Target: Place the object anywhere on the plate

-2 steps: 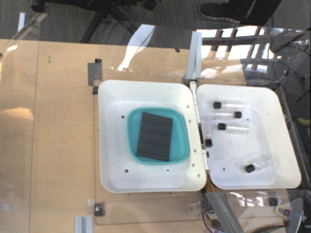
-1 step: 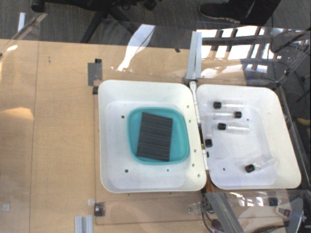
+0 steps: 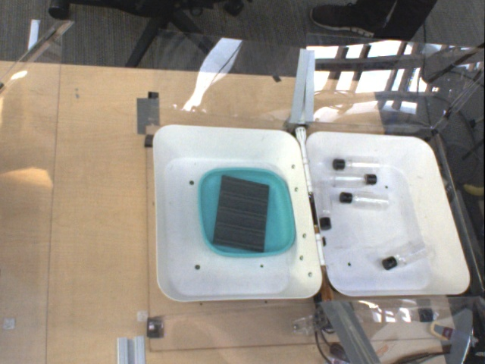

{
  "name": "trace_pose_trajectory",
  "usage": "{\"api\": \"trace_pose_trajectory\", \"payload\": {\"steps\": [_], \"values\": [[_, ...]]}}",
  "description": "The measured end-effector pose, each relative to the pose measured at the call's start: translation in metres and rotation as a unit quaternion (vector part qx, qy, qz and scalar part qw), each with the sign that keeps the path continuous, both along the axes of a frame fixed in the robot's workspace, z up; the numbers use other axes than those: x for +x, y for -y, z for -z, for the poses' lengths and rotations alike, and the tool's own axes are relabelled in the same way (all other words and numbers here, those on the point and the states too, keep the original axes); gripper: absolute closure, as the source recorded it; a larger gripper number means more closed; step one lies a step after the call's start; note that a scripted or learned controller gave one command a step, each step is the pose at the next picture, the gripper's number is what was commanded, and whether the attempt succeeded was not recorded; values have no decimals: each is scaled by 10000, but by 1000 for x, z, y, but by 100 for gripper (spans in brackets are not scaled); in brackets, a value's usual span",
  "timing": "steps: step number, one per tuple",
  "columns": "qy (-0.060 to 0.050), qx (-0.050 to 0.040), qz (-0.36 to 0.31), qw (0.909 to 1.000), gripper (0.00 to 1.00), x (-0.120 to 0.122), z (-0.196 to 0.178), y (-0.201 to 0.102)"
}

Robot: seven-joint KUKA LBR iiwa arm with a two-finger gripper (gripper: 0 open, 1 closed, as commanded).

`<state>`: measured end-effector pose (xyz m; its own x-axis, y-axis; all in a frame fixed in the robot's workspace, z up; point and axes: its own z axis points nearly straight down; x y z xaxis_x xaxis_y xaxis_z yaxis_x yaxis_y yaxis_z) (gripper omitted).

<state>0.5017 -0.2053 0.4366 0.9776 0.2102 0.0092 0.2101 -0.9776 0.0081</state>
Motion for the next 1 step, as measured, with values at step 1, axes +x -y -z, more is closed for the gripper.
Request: {"api": "trace_pose_trajectory", "payload": {"steps": [1], "values": [[0,0,0,10000,0,0,0,0]]}}
